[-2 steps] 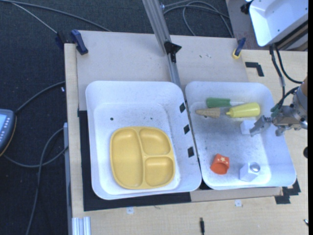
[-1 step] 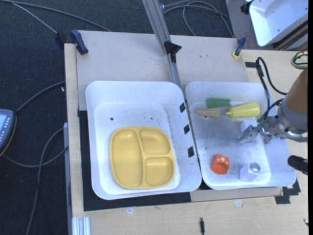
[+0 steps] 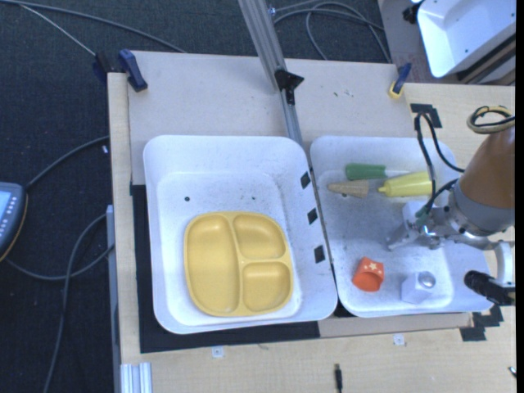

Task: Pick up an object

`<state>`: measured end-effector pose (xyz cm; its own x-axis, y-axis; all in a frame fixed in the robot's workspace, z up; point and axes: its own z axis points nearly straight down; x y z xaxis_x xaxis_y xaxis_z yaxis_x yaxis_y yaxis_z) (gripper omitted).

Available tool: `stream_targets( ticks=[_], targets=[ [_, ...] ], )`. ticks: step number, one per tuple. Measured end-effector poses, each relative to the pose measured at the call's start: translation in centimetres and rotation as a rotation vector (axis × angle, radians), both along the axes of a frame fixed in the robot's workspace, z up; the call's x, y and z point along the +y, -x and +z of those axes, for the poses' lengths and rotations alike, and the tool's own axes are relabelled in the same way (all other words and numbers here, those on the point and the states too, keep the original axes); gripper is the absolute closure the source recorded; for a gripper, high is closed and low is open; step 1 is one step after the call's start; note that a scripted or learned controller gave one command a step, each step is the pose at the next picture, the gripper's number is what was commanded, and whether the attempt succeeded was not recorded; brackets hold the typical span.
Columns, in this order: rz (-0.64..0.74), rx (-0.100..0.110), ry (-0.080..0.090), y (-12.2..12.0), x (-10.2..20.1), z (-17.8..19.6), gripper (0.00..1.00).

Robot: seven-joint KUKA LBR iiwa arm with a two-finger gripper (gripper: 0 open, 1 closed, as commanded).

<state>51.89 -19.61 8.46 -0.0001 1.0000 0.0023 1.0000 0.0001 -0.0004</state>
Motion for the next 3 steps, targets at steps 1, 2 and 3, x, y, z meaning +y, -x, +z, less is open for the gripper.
stream_targets(
  ticks=[1,2,3],
  targets=[
    [-0.001,-0.006,0.006,-0.1,-0.2,1.4,1.00],
    [0.002,-0.007,0.004,-0.6,0.7,7.2,1.00],
    [0.001,-0.009,0.006,-0.8,0.0,13.5,1.00]
  ],
)
